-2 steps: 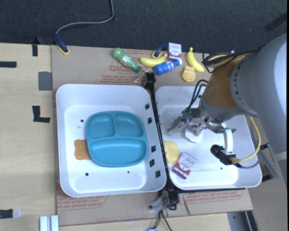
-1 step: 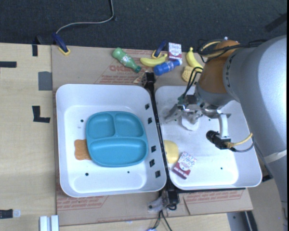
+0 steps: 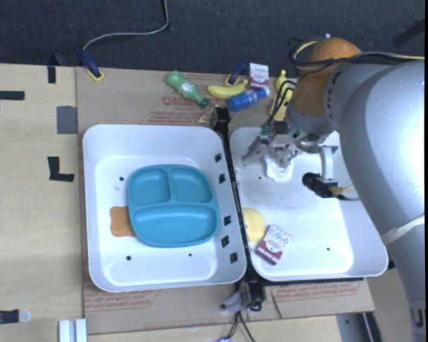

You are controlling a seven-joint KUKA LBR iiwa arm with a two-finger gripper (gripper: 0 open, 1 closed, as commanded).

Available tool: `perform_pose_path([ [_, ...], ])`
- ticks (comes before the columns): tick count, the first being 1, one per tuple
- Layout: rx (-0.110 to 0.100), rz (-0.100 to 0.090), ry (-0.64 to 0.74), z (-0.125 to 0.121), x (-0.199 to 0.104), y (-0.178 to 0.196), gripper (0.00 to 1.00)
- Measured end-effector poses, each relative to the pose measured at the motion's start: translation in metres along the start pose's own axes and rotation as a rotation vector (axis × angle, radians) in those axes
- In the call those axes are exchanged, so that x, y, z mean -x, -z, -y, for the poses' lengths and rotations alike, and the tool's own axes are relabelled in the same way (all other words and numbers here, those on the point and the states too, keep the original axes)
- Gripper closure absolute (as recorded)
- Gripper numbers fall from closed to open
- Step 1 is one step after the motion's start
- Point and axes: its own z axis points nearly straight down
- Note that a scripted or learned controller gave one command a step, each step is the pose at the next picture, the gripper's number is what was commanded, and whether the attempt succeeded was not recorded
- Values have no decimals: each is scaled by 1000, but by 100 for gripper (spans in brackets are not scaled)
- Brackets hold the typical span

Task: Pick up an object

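Observation:
My gripper (image 3: 277, 157) hangs low over the far left part of the right bin (image 3: 342, 262), under the grey arm with its orange band. A small white piece (image 3: 278, 169) sits right below it; I cannot tell if it is part of the gripper or a separate thing. Nearer the front of this bin lie a yellow round object (image 3: 254, 223) and a red and white packet (image 3: 272, 243), both apart from the gripper. The left bin (image 3: 100, 155) holds a blue divided plate (image 3: 173, 205), and an orange flat piece (image 3: 119, 221) pokes out from under the plate's left side.
Behind the bins on the cardboard lie a green bottle (image 3: 186, 89), a yellow banana (image 3: 226, 90), a blue bottle (image 3: 244, 100) and a small red and white carton (image 3: 259, 73). A black clip (image 3: 226, 159) joins the bins' shared walls. The arm's bulk covers the right bin's right side.

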Motion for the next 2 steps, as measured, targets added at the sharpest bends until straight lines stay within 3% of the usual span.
perform_pose_path([
  [2, -2, -4, 2, -1, 4, -2, 0],
])
